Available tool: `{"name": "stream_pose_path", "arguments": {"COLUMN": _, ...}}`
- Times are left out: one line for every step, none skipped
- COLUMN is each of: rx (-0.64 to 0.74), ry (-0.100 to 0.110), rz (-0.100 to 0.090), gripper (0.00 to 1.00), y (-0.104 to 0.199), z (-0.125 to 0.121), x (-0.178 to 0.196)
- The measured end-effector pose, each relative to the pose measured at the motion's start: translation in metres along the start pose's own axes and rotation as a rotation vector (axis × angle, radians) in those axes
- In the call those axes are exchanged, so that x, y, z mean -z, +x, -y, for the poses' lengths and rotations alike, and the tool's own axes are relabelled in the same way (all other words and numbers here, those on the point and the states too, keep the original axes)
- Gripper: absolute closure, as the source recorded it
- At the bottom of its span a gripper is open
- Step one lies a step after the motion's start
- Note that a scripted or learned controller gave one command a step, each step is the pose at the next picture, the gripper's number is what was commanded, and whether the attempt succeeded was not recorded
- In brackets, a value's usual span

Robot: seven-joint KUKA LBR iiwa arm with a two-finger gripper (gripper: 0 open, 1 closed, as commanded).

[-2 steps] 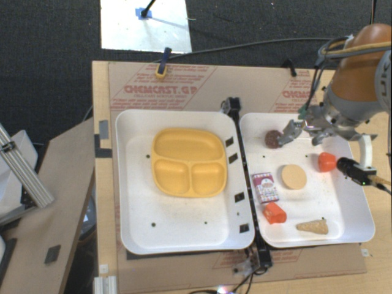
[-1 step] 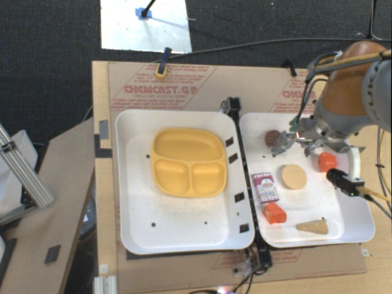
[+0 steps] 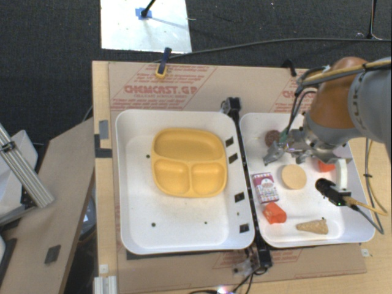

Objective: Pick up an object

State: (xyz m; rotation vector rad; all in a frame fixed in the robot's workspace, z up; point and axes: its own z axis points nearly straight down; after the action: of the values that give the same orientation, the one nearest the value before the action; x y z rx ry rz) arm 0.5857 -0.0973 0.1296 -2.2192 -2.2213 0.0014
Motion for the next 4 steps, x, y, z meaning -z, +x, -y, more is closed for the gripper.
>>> {"name": "stream_pose_path", "arguments": {"rx": 0.0, "ry": 0.0, "rz": 0.0, "gripper": 0.0, "y": 0.001, "z": 0.0, "x": -0.048}}
{"name": "stream_pose_path", "arguments": {"rx": 0.0, "ry": -0.005, "rz": 0.001, "gripper": 1.0, "y": 0.0, "z": -0.002, "x": -0.034}}
{"name": "stream_pose_path", "arguments": {"rx": 0.003, "ry": -0.007, "rz": 0.001, "gripper": 1.0, "y": 0.001, "z": -0.012, "x": 0.014}}
{"name": "stream_pose_path", "arguments": {"rx": 0.004, "ry": -0.008, "rz": 0.001, "gripper": 1.0, "y": -0.001, "z": -0.014, "x": 0.057}}
